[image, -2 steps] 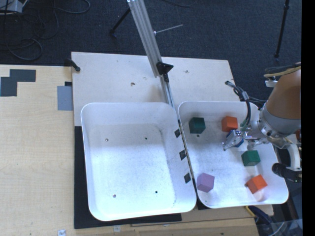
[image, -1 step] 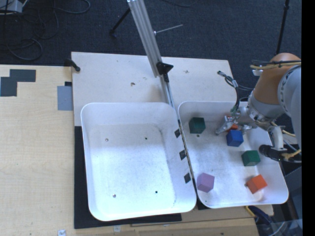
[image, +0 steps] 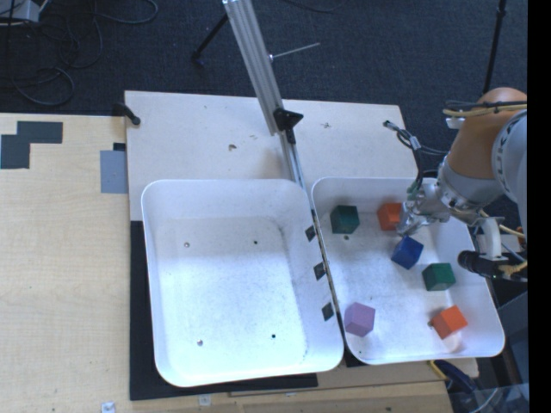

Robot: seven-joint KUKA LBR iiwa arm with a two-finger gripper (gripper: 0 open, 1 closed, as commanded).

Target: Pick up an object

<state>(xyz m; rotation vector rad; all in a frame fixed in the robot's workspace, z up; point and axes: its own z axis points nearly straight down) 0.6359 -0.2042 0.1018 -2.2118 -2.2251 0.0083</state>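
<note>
The right bin [image: 482,351] holds several cubes. My gripper [image: 413,222] hangs low over the bin's upper middle, at the end of the grey arm with the orange band [image: 482,149]. An orange cube [image: 388,216] sits right beside it on the left, partly covered by it. A blue cube [image: 407,253] lies just below the gripper, tilted. Further off are a green cube [image: 345,219], a dark green cube [image: 439,275], a second orange cube [image: 448,321] and a purple cube [image: 359,319]. I see nothing held.
The left bin [image: 159,231] lies beside the right one, with a divider with black clips [image: 319,269] between them. A slanted metal rail [image: 258,67] rises behind the bins. Cables hang off the arm at the right.
</note>
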